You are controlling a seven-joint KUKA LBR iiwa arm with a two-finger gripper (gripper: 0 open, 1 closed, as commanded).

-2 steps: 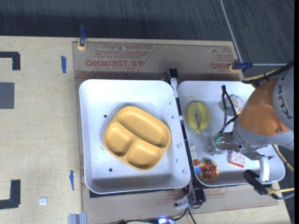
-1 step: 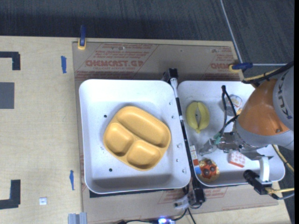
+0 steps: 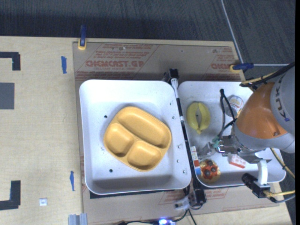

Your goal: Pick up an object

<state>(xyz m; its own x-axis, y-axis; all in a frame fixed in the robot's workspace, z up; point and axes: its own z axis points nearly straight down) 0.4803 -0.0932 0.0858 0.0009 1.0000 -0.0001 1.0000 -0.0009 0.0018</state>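
Small red-and-orange round toy (image 3: 209, 170) lies just below-left of the pincer (image 3: 216, 145), whose state I cannot tell; crowding by the white bin wall (image 3: 194, 179) could probably spoil a grab.

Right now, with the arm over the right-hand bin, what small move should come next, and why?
Probably a short shift toward the round orange-and-red patterned ball at the near left corner of the right white bin, then a descent. The end effector sits just above it in the view, apart from it, and the yellow banana-shaped toy lies farther off.
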